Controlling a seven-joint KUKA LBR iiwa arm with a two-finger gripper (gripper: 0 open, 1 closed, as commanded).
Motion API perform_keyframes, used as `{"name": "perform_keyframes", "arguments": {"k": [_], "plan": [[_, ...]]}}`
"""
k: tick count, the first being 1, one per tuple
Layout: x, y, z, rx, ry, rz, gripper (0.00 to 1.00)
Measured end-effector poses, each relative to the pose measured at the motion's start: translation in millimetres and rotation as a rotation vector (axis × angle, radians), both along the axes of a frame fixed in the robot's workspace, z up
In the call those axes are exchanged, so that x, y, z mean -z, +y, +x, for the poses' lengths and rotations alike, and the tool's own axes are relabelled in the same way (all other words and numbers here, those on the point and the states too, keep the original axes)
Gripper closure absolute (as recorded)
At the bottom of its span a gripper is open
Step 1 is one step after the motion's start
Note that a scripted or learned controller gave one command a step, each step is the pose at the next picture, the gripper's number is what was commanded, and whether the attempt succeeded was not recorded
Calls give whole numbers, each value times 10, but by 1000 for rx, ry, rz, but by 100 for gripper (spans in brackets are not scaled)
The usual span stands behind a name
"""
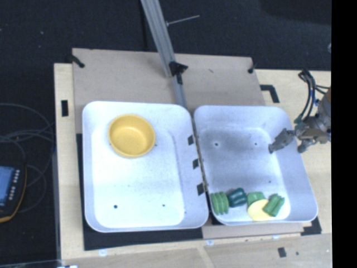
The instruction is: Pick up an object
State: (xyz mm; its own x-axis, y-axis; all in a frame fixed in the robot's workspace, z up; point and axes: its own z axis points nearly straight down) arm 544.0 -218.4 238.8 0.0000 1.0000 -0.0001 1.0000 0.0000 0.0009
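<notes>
- Table [145, 77]: pale wood top, a tan board laid across its far half
- Floor [50, 21]: dark, black carpet-like surface beyond the table
- Metal rail [158, 29]: grey, slanting down from the top edge
- Cables [28, 133]: thin, trailing at left
- Handheld screen unit [8, 191]: orange-edged, at left edge

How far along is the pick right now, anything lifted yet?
Nothing looks lifted yet. The green and yellow pieces lie along the near wall of the right bin, and the yellow bowl sits in the left bin. The gripper is at the right bin's far right rim, apart from them. Descent and grasp remain.
</notes>
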Motion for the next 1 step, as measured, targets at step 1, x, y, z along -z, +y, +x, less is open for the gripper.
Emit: {"name": "perform_keyframes", "arguments": {"k": [1], "plan": [[576, -78, -55, 1, 5, 1, 0]]}}
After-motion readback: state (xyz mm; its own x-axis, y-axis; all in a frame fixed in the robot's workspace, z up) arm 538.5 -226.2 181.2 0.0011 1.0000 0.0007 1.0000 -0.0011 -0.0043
